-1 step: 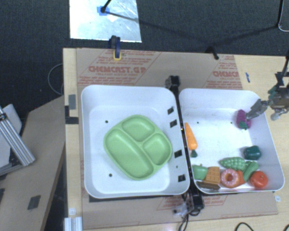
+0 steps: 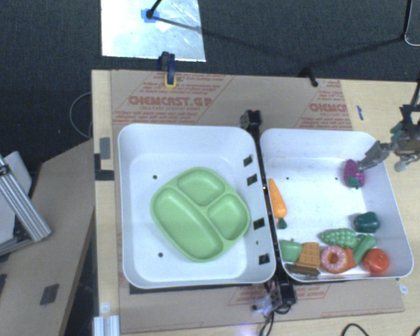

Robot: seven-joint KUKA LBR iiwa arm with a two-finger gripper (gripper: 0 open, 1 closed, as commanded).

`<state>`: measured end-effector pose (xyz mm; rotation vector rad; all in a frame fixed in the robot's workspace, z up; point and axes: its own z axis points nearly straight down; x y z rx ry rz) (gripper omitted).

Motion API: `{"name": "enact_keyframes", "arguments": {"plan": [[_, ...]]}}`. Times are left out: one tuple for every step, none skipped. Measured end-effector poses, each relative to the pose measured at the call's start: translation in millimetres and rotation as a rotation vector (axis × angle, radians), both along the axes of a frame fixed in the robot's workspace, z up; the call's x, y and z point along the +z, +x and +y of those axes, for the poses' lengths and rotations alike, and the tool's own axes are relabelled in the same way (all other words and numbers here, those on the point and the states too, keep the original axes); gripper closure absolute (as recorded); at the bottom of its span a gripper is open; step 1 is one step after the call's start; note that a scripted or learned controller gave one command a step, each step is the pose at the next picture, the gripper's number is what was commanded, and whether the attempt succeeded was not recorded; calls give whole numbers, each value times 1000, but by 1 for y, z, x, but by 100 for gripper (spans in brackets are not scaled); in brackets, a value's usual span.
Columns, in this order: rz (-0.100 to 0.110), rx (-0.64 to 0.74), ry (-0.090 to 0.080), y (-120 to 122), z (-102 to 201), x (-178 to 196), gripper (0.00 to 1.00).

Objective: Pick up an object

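Gripper [image 2: 369, 157] just right of the purple toy [image 2: 353, 173], touching it; finger state can't tell. Carrot [image 2: 277, 200] well left.

the right bin [image 2: 315, 145] has bare floor across its upper and middle part. toys crowd its lower edge [image 2: 336, 256], a carrot [image 2: 276, 199] lies by the left wall, a purple toy [image 2: 353, 173] at right.

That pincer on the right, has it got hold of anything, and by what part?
It cannot be told. The pincer is right at the purple toy near the right bin's far right side, but the picture is too small to show a hold.
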<state>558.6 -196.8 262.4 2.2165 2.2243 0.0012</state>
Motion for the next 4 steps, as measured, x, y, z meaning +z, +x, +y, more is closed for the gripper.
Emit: {"name": "enact_keyframes", "arguments": {"plan": [[3,-2,1,7,-7,-47,0],[2,-2,1,6,2,-93,0],[2,1,1,16,3,-142,0],[2,-2,1,17,4,-179,0]]}}
